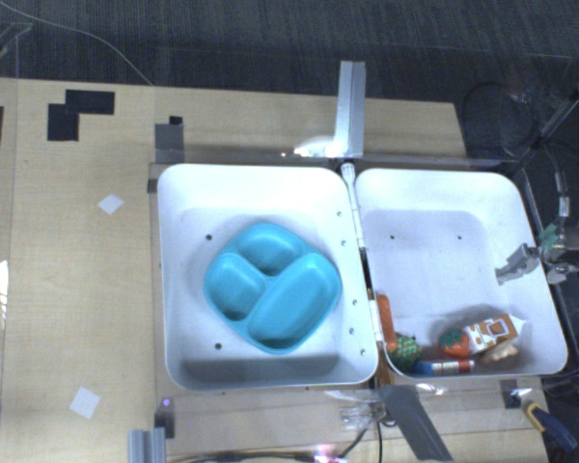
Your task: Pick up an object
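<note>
Pale wooden bench (68,287), glossy blue three-compartment tray (272,285) (rounded, plastic)

The pale wood-grain bench (68,287) looks matt and smooth, the two shallow white plastic bins (188,258) have a faint satin sheen, the sky-blue three-compartment plastic tray (270,287) is glossy, and the upright grey metal post (351,109) looks brushed.
</note>
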You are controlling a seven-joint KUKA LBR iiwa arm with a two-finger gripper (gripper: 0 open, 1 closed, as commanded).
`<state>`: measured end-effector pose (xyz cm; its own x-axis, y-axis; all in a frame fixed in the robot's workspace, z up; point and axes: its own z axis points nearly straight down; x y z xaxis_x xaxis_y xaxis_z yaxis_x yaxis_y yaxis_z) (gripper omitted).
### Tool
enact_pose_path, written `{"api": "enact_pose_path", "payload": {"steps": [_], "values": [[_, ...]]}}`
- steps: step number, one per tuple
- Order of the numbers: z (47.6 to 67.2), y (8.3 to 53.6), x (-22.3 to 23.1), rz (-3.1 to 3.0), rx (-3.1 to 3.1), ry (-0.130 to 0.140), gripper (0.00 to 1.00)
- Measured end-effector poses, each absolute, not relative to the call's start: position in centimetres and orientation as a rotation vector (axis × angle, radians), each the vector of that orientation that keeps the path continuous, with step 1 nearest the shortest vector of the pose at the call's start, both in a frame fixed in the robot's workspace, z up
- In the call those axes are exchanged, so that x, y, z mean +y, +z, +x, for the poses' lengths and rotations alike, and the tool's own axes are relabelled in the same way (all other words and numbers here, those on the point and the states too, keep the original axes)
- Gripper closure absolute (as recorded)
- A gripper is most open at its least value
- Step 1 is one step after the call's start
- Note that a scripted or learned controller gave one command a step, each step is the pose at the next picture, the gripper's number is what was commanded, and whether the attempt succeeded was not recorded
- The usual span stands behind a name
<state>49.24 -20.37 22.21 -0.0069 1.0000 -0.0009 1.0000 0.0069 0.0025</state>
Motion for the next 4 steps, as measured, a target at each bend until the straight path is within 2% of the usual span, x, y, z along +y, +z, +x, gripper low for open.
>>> {"api": "enact_pose_path", "payload": {"steps": [1, 2, 3, 4], "values": [[48.7, 11.9, -18.1, 2.172, 2.268, 0.002, 0.0], [49.1, 9.0, -13.8, 1.681, 2.638, 0.005, 0.0], [49.2, 9.1, -10.8, 1.217, 2.876, 0.003, 0.0], [57.4, 8.9, -14.1, 1.436, 2.779, 0.006, 0.0]]}}
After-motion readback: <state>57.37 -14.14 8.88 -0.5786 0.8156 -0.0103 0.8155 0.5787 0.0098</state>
